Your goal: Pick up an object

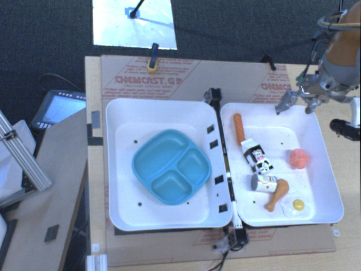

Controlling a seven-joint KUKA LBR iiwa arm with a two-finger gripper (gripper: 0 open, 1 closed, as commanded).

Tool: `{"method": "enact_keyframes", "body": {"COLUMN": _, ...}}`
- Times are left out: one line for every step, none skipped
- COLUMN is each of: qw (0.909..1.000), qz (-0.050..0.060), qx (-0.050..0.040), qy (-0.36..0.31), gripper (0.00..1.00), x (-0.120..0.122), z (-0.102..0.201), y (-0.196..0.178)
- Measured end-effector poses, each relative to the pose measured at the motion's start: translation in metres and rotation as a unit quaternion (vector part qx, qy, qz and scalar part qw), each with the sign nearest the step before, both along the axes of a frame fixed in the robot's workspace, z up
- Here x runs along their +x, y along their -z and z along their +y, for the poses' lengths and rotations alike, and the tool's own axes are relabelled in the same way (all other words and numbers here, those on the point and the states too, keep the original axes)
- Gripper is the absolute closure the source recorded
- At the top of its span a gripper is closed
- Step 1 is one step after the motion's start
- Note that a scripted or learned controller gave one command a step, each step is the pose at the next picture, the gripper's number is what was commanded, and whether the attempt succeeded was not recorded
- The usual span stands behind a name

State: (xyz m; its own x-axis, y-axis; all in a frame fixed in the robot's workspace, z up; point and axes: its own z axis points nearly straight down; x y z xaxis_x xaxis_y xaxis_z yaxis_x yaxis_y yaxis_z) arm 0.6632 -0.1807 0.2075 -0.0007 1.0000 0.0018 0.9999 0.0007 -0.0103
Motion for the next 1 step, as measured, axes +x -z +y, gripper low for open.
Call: {"method": "enact_keyframes", "body": {"qw": 1.0, "qz": -0.006, "qx": -0.0012, "qy": -0.001, "gripper": 0.0, "x": 0.0029, "z": 0.0005, "y": -0.008}}
